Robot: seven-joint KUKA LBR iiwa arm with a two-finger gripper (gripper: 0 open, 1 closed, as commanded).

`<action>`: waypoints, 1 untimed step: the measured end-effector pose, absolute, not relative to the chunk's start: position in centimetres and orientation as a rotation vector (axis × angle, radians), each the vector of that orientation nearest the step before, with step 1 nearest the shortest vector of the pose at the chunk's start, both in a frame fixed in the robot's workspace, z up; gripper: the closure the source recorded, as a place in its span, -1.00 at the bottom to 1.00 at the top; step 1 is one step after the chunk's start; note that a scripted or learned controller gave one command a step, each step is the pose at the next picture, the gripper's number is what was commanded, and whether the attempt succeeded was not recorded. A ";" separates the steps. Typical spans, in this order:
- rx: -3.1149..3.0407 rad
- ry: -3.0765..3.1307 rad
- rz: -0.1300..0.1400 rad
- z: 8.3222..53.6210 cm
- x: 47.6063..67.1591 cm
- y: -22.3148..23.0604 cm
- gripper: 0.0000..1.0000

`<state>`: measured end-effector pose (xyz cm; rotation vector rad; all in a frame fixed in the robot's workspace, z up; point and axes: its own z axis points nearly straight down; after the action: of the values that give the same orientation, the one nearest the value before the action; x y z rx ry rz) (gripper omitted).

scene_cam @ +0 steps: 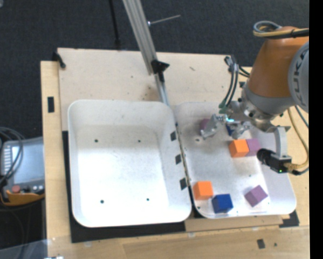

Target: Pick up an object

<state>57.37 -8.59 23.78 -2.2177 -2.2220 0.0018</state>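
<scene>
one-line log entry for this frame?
gripper over right bin, upper part | by mauve block | grasp unconfirmed | other blocks: orange, orange, blue, purple

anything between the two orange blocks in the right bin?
No. In the camera view, bare white bin floor separates the upper orange block from the lower orange block. The blue block sits beside the lower one, off that line.

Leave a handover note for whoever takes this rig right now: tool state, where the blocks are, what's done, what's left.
Tool: low over the upper part of the right white bin, blurred; nothing seen held.
Blocks, all in the right bin: orange cube with a pale purple block beside it under the wrist; a second orange cube, a blue cube and a purple cube near the front edge.
Done: nothing lifted.
Left: grasp and raise one.
</scene>
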 end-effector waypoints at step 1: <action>-2.222 -2.221 -0.002 23.9 57.4 -8.6 -1.00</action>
<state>57.43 -8.63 23.93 -2.2223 -2.2213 -0.0016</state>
